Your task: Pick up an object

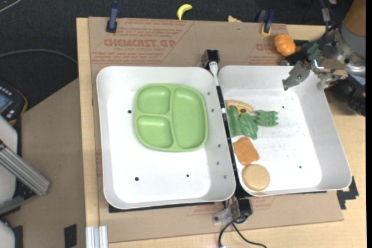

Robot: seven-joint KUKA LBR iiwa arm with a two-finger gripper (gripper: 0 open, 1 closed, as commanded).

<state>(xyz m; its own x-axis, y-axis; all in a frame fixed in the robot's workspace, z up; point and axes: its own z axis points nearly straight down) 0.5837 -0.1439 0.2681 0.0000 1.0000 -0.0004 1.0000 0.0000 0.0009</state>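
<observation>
In the right bin (314, 142) several toy foods lie along the left wall: a green leafy piece (251, 121), a tan ring-shaped piece (239, 107) partly under it, an orange-brown nugget (246, 151) and a round tan biscuit (256, 177). My gripper (307, 79) hangs over the bin's far right corner, well to the right of and above the foods. Its two fingers are spread open with nothing between them.
The left bin (116, 171) holds a green divided plate (171, 117). An orange toy (284, 44) rests on the board behind the right bin. A small yellow banana (184, 10) and two blue clamps (112, 18) (267, 22) sit at the board's far edge.
</observation>
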